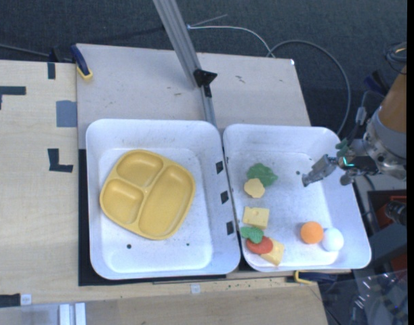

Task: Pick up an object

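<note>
Nothing's picked yet, and the task isn't naming one object, so candidates are all lying in the right bin: a green leafy piece touching a pale yellow lump just below it, a yellow block, then a red-and-green piece sitting against a yellow wedge near the front wall. Off toward the bin's right corner an orange ball is resting beside a white ball.

The gripper is hanging over the right part of that bin, w/ bare floor under it, btwn the green piece and the bin's right wall. Can't tell whether its claw is apart or together; it's reading as one dark grey shape. Nothing's visibly in it.

So approx. zero progress: choosing, descending, closing & lifting are all left.

The left bin is carrying a yellow divided tray. The arm's upper part is getting cut off at the frame's right side.
</note>
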`<state>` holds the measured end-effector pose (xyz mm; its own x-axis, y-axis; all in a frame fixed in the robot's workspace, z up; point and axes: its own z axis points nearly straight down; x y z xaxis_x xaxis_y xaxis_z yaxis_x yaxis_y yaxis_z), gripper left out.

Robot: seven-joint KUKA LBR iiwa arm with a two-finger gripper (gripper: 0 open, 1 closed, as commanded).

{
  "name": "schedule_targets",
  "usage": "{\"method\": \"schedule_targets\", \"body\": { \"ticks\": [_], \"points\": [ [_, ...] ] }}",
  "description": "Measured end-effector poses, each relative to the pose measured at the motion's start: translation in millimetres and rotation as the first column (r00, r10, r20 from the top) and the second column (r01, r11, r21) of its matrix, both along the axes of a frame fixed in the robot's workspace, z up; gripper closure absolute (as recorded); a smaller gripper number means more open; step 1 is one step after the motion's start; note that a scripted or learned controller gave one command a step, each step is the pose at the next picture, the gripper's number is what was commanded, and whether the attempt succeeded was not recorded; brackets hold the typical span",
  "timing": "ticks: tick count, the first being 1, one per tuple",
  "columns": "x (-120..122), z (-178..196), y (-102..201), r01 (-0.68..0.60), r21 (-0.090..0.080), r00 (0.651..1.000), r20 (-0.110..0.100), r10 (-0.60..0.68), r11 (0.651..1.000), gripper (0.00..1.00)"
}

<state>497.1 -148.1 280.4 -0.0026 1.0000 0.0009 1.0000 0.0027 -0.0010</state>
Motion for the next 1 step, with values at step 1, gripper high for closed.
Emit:
{"method": "schedule_targets", "body": {
  "ticks": [1],
  "points": [
    [90.6, -92.4, 41.2, -0.003, -0.001, 1.000, -0.003, 0.003, 1.000, 0.00]
  ]
}}
